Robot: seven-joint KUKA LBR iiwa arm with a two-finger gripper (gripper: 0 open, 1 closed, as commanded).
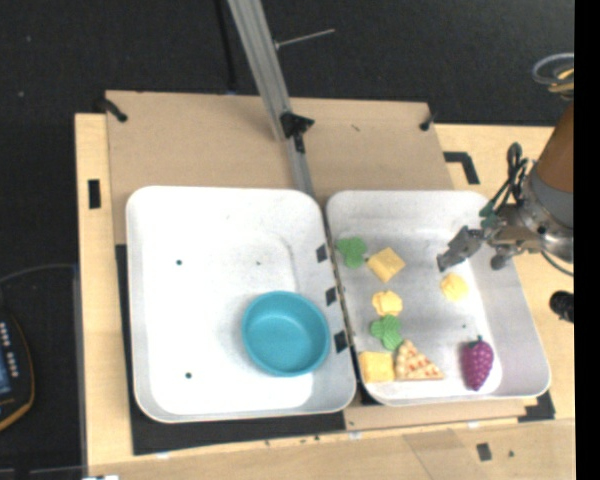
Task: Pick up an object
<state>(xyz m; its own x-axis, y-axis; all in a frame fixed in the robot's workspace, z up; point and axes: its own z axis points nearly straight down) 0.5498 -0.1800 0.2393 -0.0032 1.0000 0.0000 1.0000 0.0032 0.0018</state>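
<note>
The right bin (420,213) holds several small toy foods: a green piece (352,252), a yellow cheese-like wedge (386,264), a small yellow piece (386,302), a green broccoli-like piece (386,331), a yellow block (377,367), a pizza slice (417,363), purple grapes (477,362) and a yellow lump (454,287). My gripper (475,251) hovers over the right side of this bin, just above the yellow lump. Its two dark fingers (454,252) are spread apart with nothing between them.
The left bin (180,228) contains a blue bowl (284,332) near its lower right. A grey metal pole (265,68) slants down to the gap between the bins. The arm (555,178) enters from the right edge.
</note>
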